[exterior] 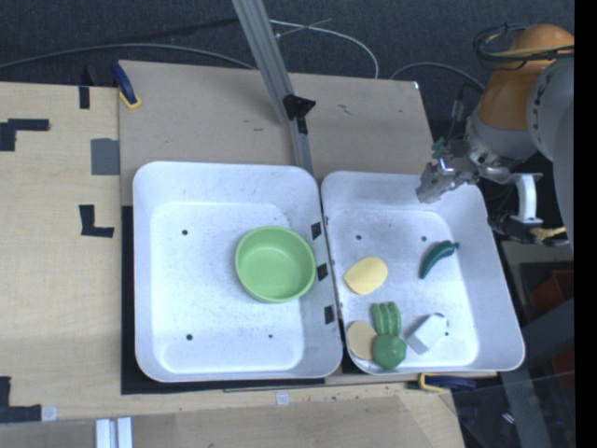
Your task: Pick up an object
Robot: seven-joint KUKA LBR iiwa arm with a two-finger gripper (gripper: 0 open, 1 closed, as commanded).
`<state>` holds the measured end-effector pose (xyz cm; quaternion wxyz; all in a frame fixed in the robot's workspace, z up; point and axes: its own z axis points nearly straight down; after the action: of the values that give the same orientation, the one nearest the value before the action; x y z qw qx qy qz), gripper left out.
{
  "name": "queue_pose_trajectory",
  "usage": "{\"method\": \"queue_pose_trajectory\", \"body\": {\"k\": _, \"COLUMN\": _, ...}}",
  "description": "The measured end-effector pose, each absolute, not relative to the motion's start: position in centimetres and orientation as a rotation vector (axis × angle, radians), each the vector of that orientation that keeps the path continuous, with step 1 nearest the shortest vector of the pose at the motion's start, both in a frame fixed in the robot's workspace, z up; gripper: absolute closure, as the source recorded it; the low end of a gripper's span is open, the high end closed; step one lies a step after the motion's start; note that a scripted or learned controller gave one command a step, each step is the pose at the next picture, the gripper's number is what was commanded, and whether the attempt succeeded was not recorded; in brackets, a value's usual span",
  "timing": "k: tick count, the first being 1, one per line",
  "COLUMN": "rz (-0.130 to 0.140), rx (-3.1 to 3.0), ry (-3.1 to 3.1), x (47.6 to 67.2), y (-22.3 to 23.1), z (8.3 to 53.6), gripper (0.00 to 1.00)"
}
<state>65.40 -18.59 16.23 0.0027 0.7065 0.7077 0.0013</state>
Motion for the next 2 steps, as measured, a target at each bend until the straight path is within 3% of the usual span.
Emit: {"method": "queue_pose_trajectory", "body": {"k": 2, "rz": 0.003, "rx": 2.216, "ry": 2.22, "x": 65.6, "y": -19.2, "z": 25.9, "gripper": 1.0}}
